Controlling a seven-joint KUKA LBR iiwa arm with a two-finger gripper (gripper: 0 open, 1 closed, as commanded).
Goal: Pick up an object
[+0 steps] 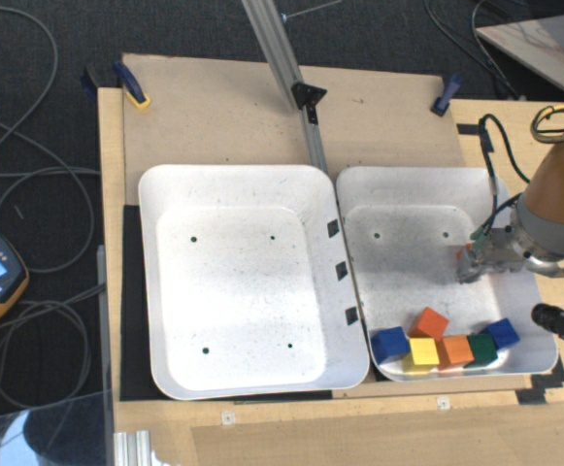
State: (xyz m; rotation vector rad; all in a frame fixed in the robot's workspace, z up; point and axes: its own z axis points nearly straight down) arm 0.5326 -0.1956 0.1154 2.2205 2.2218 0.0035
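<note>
Along the near edge of the right bin [413,187], toward its near right corner, blocks are lying bunched: a blue block [390,343], a yellow block [423,351], an orange block [433,322], another orange one [455,349], a green block [482,348] and a small blue block [503,333]. Farther back, by the bin's right edge, the gripper [471,260] is hanging over bare floor, apart from the blocks; whether it is spread or closed, I cannot tell. The left bin [165,187] is sitting beside it.

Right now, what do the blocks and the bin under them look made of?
The coloured blocks look like painted wood or hard plastic: matte, flat-faced, sharp-edged; I cannot tell which. The right bin looks like thin moulded white plastic, with rounded corners, a soft sheen and dark speckling.
</note>
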